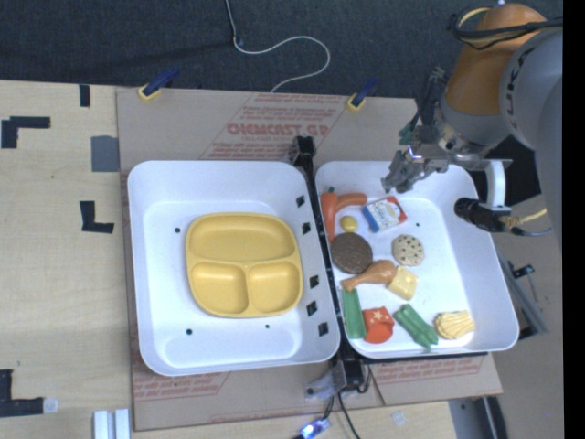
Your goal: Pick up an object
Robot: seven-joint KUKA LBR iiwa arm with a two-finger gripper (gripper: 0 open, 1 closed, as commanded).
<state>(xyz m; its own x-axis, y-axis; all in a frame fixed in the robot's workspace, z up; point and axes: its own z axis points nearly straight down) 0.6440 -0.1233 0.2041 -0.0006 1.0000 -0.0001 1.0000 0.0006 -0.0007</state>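
Observation:
My gripper (403, 176) hangs over the back rim of the right bin (484, 273), open with nothing between its fingers. Just in front of it lie a small blue, white and red carton (384, 213) and an orange carrot (331, 208). Further forward in the same bin are a brown patty (351, 252), a chocolate-chip cookie (408, 250), a chicken drumstick (370, 275), a cheese wedge (403, 284), a green stick (352, 311), a red piece (378, 324), a green pod (416, 326) and a ridged yellow piece (453, 324).
The left bin (155, 245) holds a yellow three-compartment plate (245, 263). Black clips line the divider between the bins (313, 245). The arm's orange band (489, 58) and grey link fill the upper right. A white cable (274, 44) loops behind the bins.

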